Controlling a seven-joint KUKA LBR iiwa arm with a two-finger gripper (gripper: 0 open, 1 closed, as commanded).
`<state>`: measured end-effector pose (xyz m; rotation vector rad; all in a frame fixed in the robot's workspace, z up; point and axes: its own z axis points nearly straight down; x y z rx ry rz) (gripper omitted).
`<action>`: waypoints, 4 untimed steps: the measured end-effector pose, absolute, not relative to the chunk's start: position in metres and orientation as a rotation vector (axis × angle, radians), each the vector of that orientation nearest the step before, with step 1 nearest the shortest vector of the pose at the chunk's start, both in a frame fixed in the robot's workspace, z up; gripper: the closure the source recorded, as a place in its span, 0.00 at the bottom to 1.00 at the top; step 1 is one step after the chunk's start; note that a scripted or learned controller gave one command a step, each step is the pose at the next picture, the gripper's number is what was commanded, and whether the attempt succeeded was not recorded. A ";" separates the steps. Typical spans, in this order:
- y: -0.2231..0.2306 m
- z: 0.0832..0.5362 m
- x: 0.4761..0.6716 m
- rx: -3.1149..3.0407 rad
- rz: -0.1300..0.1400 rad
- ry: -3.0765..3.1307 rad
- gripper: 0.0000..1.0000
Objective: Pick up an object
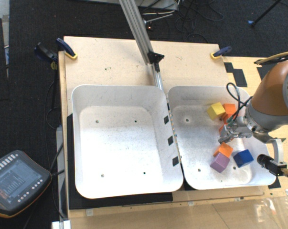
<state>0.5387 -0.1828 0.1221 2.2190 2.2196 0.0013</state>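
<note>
nearest the camera, at the lower left, a grey handheld controller with a screen lies on the dark floor beside the bench. on the bench sit two shallow white bins. the left bin shows only dark specks. in the right bin, toward its near right side, a purple block sits just beside a blue block, with a small orange block touching the purple one. my gripper hangs low just behind these; i cannot tell how my fingers are set. farther back lie a yellow block and another orange block, side by side. beyond the bins, a metal pole slants away over the bench.
</note>
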 end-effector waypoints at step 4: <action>-0.070 0.235 0.565 2.211 0.005 2.230 1.00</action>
